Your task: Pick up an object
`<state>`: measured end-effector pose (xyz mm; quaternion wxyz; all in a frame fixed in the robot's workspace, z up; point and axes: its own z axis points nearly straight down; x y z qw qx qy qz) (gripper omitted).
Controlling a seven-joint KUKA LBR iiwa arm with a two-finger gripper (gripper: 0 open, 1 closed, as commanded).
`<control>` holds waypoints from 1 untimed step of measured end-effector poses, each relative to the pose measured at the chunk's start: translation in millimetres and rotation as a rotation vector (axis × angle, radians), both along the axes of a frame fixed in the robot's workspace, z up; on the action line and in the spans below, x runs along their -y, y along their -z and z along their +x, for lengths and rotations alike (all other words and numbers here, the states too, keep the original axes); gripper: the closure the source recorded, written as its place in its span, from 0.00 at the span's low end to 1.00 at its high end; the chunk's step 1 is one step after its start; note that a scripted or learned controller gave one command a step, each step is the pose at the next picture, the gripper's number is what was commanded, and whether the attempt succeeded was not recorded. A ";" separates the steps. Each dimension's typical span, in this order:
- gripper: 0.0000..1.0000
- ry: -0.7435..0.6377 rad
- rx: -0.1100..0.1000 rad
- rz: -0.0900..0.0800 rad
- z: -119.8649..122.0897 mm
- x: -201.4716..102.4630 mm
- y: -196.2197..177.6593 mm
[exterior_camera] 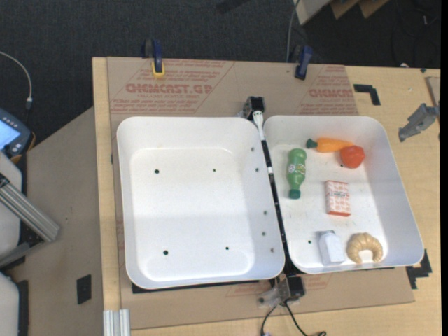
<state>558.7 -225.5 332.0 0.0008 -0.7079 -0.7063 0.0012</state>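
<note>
**K:** Bench status? Where are the pick objs?

**M:** All 6 in the right bin (383, 187). Green bottle (296, 171) lies on its side near the bin's left wall, cap pointing to the front. Orange carrot (332, 145) is at the back, just beside the bottle's base. Red ball (352, 156) is touching the carrot's right end.

**K:** Rest?

**M:** Small red/white box (338, 198) lies flat mid-bin, apart from the others. Front edge: white pack (331, 247) and croissant (365, 247) side by side, about touching.

**K:** Gripper?

**M:** Gripper (418, 121) is at the frame's right edge, over bare bench outside the right bin, well apart from every obj. Too small and cut off, so can't tell if it's open or closed. None of the 6 objs is at it.

**K:** Other side?

**M:** Left bin (189, 201) sits touching the right one, w/ a black cable (268, 173) running along the seam. Both are on a cardboard sheet (210, 82), w/ 2 blue clamps (155, 53) on its back edge. Dark carpet (105, 12) behind.
</note>
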 end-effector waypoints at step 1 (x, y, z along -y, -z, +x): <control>0.00 -0.001 0.010 -0.003 -16.0 -1.0 -41.2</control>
